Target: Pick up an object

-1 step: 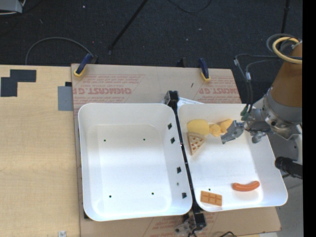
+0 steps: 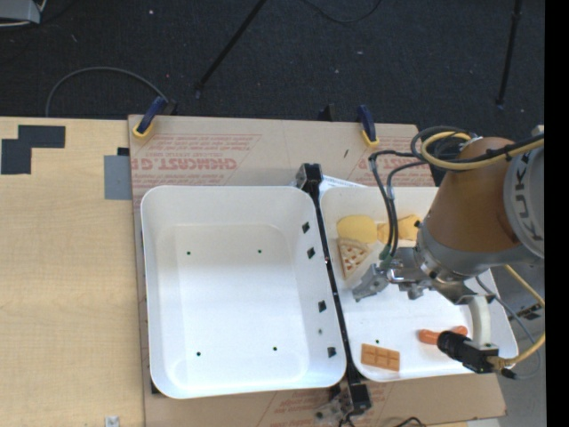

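White plastic forms the two shallow bins, which are set side by side on a brown cardboard sheet (image 2: pixel 222 154) printed with red lettering and held to the bench by two yellow-handled clamps (image 2: pixel 149 118). The left bin (image 2: pixel 160 238) is separated from the right bin (image 2: pixel 427 369) by a black divider strip (image 2: pixel 324 278) running along their shared edge. The arm (image 2: pixel 476 207), with its orange band seen from above, is positioned over the right bin, and yellow and black cables (image 2: pixel 427 149) are looped beside it. The gripper (image 2: pixel 373 285) is seen low in the right bin, close to the divider; whether its jaws are wide or narrow cannot be told from this view, and nothing is seen between them. A waffle-patterned wedge (image 2: pixel 353 258) is shown just beside the gripper, on its upper left, touching a pale yellow object (image 2: pixel 357 228) that lies toward the bin's far wall. A second yellow object (image 2: pixel 407 228) is partly hidden behind the cables. Near the front wall an orange waffle rectangle (image 2: pixel 380 357) is seen, and an orange carrot-like piece (image 2: pixel 430 335) lies to its right, well apart from the gripper.
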`<state>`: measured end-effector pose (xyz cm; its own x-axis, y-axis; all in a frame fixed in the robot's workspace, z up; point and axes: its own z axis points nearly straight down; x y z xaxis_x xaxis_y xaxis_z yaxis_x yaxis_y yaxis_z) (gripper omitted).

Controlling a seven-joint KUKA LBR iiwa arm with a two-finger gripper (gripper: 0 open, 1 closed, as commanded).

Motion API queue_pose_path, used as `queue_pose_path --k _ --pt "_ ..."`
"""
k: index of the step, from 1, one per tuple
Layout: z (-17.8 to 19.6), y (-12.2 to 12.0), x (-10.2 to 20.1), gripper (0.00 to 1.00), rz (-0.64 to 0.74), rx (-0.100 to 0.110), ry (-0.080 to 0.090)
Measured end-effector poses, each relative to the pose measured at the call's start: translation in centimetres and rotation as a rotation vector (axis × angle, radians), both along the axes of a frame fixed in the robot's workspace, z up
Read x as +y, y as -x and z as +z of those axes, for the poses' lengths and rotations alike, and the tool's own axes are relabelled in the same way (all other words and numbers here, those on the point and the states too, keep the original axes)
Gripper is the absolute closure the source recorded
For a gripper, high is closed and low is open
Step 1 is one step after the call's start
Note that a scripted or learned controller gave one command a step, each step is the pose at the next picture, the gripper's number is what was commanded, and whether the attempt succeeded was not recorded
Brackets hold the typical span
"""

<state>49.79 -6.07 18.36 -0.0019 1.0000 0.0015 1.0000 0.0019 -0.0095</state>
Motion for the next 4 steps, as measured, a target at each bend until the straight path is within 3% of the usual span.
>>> queue_pose_path --k 1,2,4 --pt "-8.9 -5.2 -2.3 0.00 -0.002 -0.001 0.001" --pt "-9.7 -10.4 -3.0 0.00 -0.002 -0.009 0.002" --pt "-9.6 -8.1 -2.4 0.00 -0.002 -0.008 0.002"
